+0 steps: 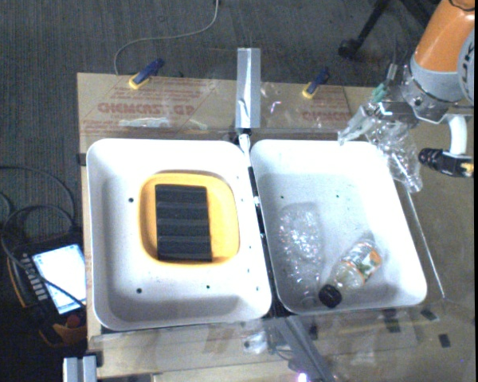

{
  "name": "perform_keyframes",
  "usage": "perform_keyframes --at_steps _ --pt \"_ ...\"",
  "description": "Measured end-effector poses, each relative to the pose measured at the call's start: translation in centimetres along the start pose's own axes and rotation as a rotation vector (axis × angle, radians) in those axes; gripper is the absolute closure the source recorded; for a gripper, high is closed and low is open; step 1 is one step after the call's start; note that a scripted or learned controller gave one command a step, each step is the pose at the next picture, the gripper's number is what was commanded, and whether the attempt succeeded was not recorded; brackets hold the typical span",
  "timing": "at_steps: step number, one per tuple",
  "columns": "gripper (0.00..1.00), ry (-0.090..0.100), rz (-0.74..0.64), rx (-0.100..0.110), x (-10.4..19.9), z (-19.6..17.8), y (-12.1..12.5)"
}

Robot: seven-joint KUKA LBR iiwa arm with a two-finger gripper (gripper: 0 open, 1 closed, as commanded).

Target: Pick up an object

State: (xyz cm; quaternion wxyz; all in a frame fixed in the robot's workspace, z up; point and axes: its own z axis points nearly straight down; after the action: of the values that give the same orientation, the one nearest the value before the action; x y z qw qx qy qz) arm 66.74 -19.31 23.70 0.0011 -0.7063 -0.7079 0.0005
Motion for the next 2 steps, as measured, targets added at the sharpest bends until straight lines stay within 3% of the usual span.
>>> perform_keyframes --at_steps 1,2 --pt "0.0 -0.001 -0.101 0.0 0.5 6.4 -8.1" --pt "0.0 0.0 -0.097 0.0 -1.4 11.4 -14.3"
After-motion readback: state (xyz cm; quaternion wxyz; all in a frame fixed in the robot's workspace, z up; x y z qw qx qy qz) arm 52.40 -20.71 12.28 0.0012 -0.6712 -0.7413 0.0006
